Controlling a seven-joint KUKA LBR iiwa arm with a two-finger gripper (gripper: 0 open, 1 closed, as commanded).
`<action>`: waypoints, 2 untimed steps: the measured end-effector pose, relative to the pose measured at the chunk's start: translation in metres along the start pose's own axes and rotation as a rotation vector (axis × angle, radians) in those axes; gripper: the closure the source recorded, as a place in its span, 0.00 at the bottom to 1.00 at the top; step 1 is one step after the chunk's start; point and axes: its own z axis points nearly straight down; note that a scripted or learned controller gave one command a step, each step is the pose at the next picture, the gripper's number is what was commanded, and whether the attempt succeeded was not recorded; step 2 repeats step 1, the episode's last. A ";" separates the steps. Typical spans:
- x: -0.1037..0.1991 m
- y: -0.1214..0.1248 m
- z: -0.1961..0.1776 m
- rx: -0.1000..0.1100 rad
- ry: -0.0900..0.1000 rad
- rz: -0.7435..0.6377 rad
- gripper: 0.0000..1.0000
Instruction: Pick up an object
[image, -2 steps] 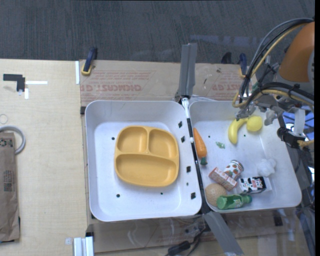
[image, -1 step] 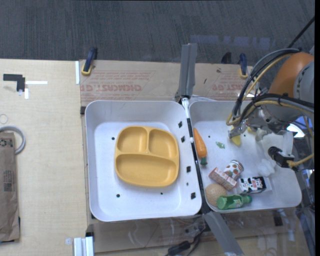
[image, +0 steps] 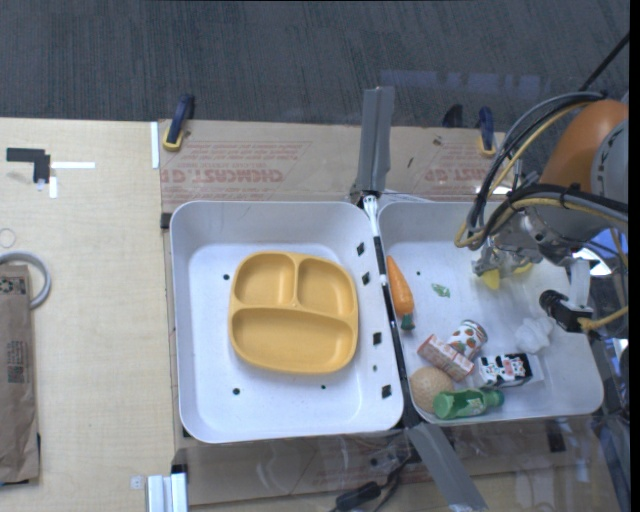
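The arm (image: 590, 150), grey with an orange band, hangs over the right bin (image: 590, 395), its cables looping above the wrist; the gripper (image: 497, 268) sits low near that bin's back half, and something small and yellow shows at its tips, though whether the jaws are wide, narrow or closed on that piece cannot be told from this angle. The left bin (image: 190, 330), smooth white plastic, lies well to the jaws' left and bears a divided yellow tray (image: 295, 312) with rounded corners and a matte face. Nearer the jaws, to their left against the bin wall, lies an orange carrot (image: 400, 288), tapered and glossy. Toward the camera from the jaws sit a green bottle (image: 466, 403), a rounded tan ball (image: 430, 383), a small boxy carton (image: 446, 356), a printed can (image: 468, 338) and a black-and-white carton (image: 505, 369); a crumpled white piece (image: 533, 333) lies nearby. A likely risk: these front items touch one another, so a descent there could nudge neighbours, and the glossy rounded ones may squirt from a narrow pinch.
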 end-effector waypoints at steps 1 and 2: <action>0.050 -0.017 -0.109 0.000 0.002 -0.056 1.00; 0.050 -0.017 -0.109 0.000 0.002 -0.056 1.00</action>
